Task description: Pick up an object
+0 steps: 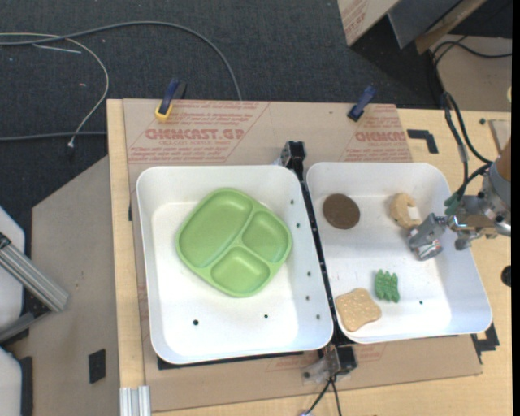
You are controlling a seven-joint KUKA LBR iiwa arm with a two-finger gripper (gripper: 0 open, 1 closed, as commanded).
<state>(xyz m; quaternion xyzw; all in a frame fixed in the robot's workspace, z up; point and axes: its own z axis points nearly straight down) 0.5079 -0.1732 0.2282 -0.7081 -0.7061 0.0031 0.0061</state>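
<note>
Bun (403,209) just left of hand (426,242).

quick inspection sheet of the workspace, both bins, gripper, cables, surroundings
surface: cardboard-covered bench bearing the left bin and right bin side by side
job's things: in the right bin, brown round piece, tan bread-like piece, green toy, cracker-like slice
clutter: green divided plate in the left bin
grippers: gripper low over the right bin beside the tan bread-like piece; nothing seen between its fingers
cables: grey cable on the dark floor; black cables at right
surroundings: two blue clamps on the far edge, cardboard box
</note>
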